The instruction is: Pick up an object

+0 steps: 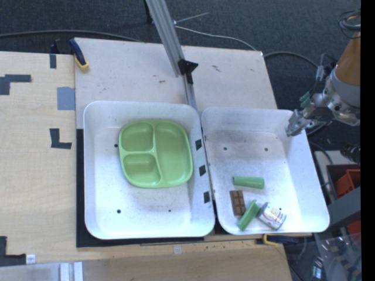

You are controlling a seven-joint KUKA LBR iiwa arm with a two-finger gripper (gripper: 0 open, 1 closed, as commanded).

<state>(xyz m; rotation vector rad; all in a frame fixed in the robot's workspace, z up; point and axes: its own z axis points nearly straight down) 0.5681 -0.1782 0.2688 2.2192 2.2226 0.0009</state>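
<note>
My gripper (293, 126) hangs over the upper right rim of the right bin (246, 122), with the grey arm and its orange band reaching in from the right. Nothing shows in its grasp. At the bin's lower end lie a green cylinder (248, 182), a brown chocolate bar (237, 201), a green stick (248, 214) and a small white and red can (272, 217). They sit well below and to the left of the gripper. A green divided plate (156, 153) rests in the left bin (94, 174).
A slanted metal pole (166, 28) runs down to the seam between the bins. A blue and yellow clamp (78, 53) lies on the bench's upper left. Cables (234, 40) trail across the dark floor behind the bench.
</note>
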